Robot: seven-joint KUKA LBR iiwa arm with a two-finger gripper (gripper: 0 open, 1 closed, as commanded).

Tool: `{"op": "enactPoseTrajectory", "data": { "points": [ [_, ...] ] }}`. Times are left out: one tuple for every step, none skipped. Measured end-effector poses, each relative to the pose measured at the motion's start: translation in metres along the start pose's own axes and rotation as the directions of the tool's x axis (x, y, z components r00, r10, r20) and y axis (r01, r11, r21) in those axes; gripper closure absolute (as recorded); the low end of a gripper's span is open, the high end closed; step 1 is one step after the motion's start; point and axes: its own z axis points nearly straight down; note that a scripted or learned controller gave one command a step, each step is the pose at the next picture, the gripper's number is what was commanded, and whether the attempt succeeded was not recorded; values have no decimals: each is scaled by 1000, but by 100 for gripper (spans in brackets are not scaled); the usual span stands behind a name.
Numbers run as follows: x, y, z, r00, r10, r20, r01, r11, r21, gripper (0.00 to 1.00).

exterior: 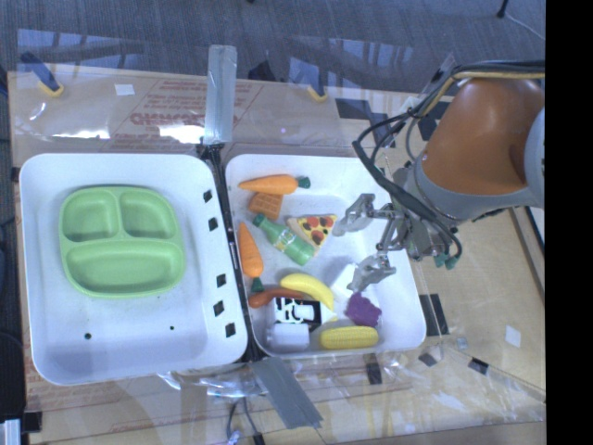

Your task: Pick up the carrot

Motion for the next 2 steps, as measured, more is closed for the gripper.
{"op": "enactPoseTrajectory", "data": {
  "points": [
    [-24,51,138,999,-39,14,38,999,3,0],
    [-84,43,167,994,110,1,-110,994,-1,0]
  ]
}}
